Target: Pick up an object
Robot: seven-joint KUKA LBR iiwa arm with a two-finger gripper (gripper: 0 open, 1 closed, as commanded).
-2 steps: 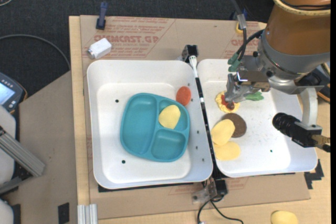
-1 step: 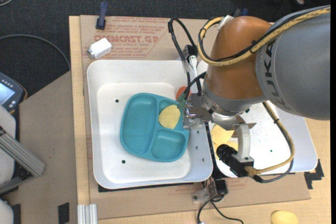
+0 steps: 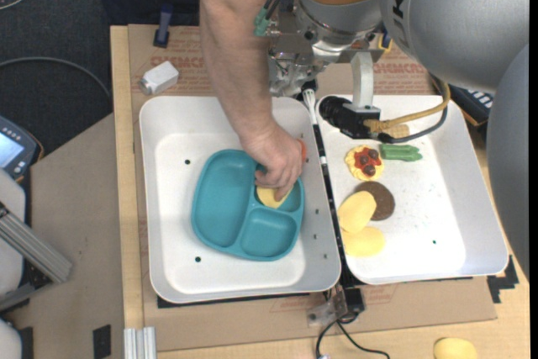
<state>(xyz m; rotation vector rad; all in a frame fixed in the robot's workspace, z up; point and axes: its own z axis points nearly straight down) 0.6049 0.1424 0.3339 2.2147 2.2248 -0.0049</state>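
Camera view: you have the gripper [image 3: 309,88] hanging over the seam between the two white bins, at their far end; whether it is wide or narrow you cannot tell from here, since the wrist housing covers it.

Candidate objects lie on the near side of the tool and to its right-bin side: a small pizza piece [image 3: 365,162] and green bean [image 3: 400,152] closest, then a brown cookie [image 3: 382,199], then two yellow pieces [image 3: 356,211] further toward you. The bean's long axis runs across the right bin [image 3: 454,256].

Left bin [image 3: 168,265]: a person's hand [image 3: 276,160] is pressing on a yellow item [image 3: 271,197] in the teal divided plate [image 3: 227,214]. Judgement: the right-bin cluster is the safer target.
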